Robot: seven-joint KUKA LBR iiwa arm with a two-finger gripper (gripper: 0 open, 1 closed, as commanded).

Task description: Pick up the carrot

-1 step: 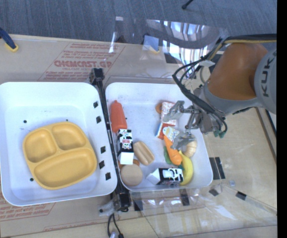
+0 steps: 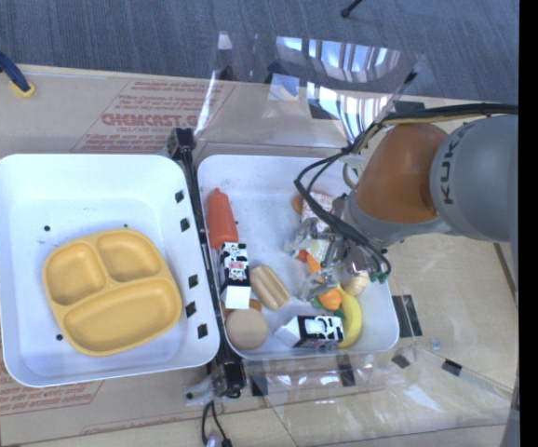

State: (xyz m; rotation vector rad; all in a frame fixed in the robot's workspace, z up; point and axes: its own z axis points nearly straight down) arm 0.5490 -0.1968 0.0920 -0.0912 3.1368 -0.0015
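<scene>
Left bin point(image 2: 8, 250) holds a yellow divided plate point(image 2: 111, 290); in the right bin point(image 2: 278, 170) the carrot point(image 2: 221, 220) lies along the left wall, just above a small milk carton point(image 2: 235, 273). Gripper point(image 2: 336, 261) is low over the clutter near the banana point(image 2: 350, 313), well apart from the carrot; finger state cannot be told. Risk: closing here would catch the wrong item, and the wall crowds any carrot grasp

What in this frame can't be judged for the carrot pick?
- Hand: the arm's orange band and cables cover it in the camera view, so finger state is unreadable.
- Carrot: its lower end sits behind the small milk carton.
- Items beside the banana: too small and cluttered to identify.
</scene>
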